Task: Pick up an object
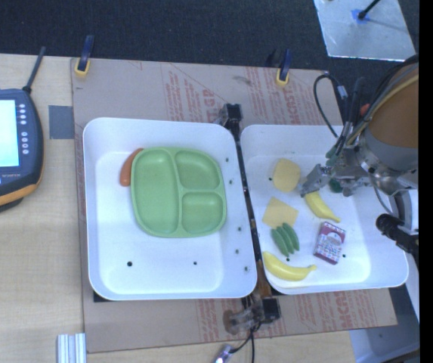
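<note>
Here, in the right bin (382,274), we find a small banana (322,206) lying loose on the white floor, likely the nearest pick. Our gripper (316,181) hangs just above its upper end; whether the fingers are open or closed, we cannot tell. Nearby lie two yellow cheese pieces (286,175), green beans (285,237), a red packet (329,243) and another banana (288,268). The left bin (103,271) holds a green divided plate (178,192).
</note>
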`<state>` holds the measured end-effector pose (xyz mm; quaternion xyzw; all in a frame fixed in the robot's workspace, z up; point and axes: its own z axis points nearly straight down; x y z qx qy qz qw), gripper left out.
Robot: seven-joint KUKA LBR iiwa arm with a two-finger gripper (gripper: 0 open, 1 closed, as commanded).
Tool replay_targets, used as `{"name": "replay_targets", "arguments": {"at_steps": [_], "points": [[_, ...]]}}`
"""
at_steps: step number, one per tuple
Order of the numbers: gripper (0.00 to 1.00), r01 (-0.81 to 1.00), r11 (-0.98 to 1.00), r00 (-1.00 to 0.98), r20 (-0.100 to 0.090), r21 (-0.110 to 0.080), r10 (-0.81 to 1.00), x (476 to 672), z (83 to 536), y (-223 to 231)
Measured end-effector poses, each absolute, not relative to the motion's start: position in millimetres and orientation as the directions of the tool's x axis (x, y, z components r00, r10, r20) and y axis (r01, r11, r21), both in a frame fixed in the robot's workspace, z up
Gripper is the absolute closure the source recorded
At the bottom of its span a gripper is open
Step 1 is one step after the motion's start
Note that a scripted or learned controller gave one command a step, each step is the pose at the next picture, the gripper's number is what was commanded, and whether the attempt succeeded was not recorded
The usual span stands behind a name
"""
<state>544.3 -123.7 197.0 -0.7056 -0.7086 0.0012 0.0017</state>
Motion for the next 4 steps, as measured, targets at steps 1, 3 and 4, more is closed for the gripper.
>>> {"name": "replay_targets", "arguments": {"at_steps": [1, 3, 4], "points": [[0.00, 1.000, 0.005, -0.005, -0.001, -0.005, 1.000, 560.8, 114.4, -154.7], [0.00, 1.000, 0.008, -0.008, -0.003, -0.006, 1.000, 561.0, 125.0, -155.8], [0.00, 1.000, 0.006, -0.006, -0.003, 0.000, 1.000, 581.4, 91.3, -156.6]]}}
